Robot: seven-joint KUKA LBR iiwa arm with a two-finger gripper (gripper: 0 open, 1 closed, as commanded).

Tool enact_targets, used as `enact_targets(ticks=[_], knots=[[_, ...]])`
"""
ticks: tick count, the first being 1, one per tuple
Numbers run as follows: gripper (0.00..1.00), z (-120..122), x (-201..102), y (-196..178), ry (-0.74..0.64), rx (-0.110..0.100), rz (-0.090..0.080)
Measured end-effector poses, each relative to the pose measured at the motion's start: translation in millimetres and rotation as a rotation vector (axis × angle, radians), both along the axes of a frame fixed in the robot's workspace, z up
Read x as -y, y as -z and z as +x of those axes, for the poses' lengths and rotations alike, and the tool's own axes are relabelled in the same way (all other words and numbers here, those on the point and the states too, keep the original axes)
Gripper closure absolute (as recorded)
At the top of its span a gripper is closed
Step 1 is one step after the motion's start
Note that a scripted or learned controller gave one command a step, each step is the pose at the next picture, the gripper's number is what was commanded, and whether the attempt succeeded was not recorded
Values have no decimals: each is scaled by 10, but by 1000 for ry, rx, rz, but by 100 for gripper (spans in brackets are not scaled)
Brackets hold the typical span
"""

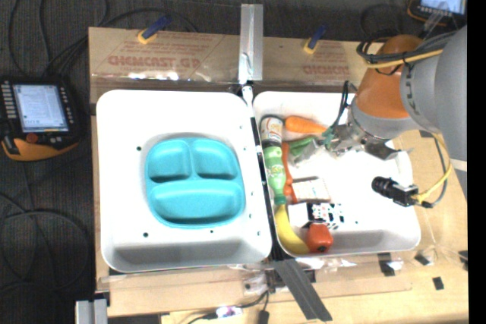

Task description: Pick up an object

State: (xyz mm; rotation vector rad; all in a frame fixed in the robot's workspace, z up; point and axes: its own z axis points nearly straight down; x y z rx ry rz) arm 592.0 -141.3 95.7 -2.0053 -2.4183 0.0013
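In the right bin (380, 235), near its back wall, my claw (328, 139) sits low over the clutter, my grey arm (444, 91) with its orange band (380, 91) reaching in from the right. Whether my claw is wide or narrow, I cannot tell; the tip is lost among small green and grey pieces (304, 148) that I cannot make out clearly. Nothing is plainly gripped.

Just beside my claw, toward the back of the bin, lies an orange carrot (304, 124). Along the bin's left wall sits a row of things: a white-capped bottle (270, 134) at the back, then a green bottle (273, 161), then an orange piece (278, 182). Near the middle lies a small white box (306, 188), and in front of it a dark box with white print (320, 212). A yellow banana (286, 233) curves along the front left corner, touching a red block (320, 237).

The left bin (121, 125) holds a turquoise divided tray (196, 182), lying flat in its middle.
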Motion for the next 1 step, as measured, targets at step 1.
enact_targets(ticks=[1], knots=[[0,450,-359,62,-131,11,-7]])
